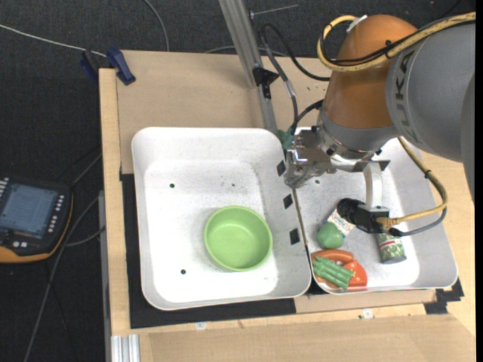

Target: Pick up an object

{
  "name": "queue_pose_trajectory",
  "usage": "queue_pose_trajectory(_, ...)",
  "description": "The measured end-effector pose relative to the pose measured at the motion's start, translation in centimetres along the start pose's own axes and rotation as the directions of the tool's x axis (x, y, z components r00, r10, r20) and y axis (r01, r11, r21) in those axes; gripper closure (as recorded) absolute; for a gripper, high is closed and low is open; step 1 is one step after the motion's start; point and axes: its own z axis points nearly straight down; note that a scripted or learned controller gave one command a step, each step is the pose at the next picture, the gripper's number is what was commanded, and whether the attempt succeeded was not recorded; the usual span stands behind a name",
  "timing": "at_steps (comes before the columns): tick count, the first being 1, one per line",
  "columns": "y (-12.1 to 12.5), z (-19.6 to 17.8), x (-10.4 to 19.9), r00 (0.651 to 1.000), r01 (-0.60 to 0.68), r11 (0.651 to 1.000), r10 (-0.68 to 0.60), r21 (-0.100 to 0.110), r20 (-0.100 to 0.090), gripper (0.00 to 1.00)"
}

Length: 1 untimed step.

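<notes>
1. The table [226,74] is pale wood-grained board and carries two shallow white bins of smooth, faintly speckled plastic with rounded corners.
2. The left bin [189,164] holds a round, light green bowl [238,237], smooth and matte, sitting toward the bin's 5 o'clock corner, close to the wall shared with the right bin.
3. The right bin [430,240] holds a cluster of small things at its 7 o'clock end.
4. A small round green fruit-like piece [330,236] lies just beside the dividing wall, with a white label-like part touching it at 1 o'clock.
5. A flat toy of orange-red and green vegetable shapes [339,270] sits at the bin's 6 o'clock edge, directly at 6 o'clock from the green fruit.
6. A small can-shaped object with a green patterned wrap [391,250] lies at 3 o'clock from the fruit, tilted.
7. The arm's glossy orange, rounded band [362,66] and grey casing fill the 1 o'clock part of the view.
8. The gripper [308,161], metallic with black parts, hangs over the right bin's 10 o'clock area by the dividing wall.
9. Whether the jaws are open or closed cannot be told; nothing is visibly between them.
10. A black fitting with a yellow cable [362,216] sits just at 12 o'clock from the can.
</notes>
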Motion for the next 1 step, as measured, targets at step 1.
queue_pose_trajectory(1, 0.12, 1.24, 4.77, 1.000, 0.001, 1.000, -0.001, 0.001, 0.000, 1.00)
